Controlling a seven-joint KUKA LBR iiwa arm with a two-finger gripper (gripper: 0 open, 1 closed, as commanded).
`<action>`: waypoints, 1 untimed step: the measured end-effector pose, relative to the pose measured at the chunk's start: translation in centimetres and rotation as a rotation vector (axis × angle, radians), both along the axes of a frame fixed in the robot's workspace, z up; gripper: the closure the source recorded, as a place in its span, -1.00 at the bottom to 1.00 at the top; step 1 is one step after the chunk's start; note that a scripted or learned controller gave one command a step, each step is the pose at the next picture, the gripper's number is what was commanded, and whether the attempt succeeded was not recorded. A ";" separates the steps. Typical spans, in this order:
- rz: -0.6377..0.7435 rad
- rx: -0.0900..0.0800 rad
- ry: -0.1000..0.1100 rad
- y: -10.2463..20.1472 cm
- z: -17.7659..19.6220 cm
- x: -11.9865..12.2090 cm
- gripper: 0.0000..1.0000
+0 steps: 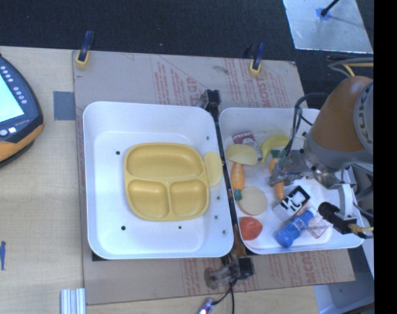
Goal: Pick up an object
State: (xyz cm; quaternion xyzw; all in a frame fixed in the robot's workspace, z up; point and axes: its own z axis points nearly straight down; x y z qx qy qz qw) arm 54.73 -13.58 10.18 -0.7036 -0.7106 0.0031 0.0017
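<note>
Over the right bin (250, 246) the gripper (284, 169) sits low among toy food near a carrot (237, 175), its grasp impossible to judge; nothing looks lifted, so the pick remains undone.

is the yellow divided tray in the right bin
No, the yellow divided tray lies in the left bin, while the right bin holds small items.

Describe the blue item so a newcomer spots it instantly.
Start at the right-hand shallow white bin, then go to its near edge. The small blue plastic bottle lies tilted there, right of the red tomato-like piece. It is the bin's one blue object.
</note>
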 end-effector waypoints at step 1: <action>-0.006 0.003 -0.005 6.1 9.1 4.5 1.00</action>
